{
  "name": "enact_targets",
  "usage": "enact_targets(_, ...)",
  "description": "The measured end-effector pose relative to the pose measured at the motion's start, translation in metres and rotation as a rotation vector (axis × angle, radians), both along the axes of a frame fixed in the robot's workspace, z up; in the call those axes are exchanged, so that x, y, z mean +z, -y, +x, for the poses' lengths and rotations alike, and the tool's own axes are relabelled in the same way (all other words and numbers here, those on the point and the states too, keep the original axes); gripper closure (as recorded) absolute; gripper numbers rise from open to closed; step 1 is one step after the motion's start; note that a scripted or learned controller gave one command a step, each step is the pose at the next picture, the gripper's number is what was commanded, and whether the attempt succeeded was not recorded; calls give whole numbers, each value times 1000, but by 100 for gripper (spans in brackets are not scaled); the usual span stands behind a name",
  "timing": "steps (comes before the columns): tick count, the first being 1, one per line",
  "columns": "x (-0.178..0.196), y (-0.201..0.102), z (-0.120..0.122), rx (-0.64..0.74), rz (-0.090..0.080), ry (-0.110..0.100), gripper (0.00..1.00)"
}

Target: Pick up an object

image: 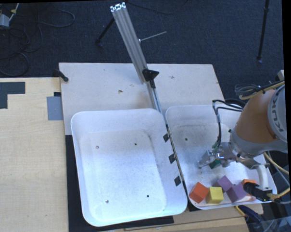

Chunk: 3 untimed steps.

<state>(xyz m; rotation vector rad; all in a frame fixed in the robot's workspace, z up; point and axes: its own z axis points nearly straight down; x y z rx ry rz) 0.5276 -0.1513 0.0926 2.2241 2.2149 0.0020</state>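
The bench (134, 84) carried two shallow bins, and the arm (259, 120) reached down into the right bin (194, 120) while the left bin (123, 162) lay beside it. The gripper (208, 161) sat low over that bin's floor, but whether it was open or closed could not be told. An orange block (199, 192), a yellow block (216, 194) and two purple blocks (225, 182) rested by the near wall, so the pick looked undone.

Arm's end effector (208, 161) low in right bin (184, 118), orange cube (199, 192), yellow cube (216, 195) nearby
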Motion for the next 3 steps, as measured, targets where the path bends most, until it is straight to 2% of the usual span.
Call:
enact_targets(1, 0, 0, 1, -1, 1, -1, 0)
enact_targets(2, 10, 1, 0, -6, 1, -1, 100)
enact_targets(3, 102, -95, 11, 13, 5, 1, 100)
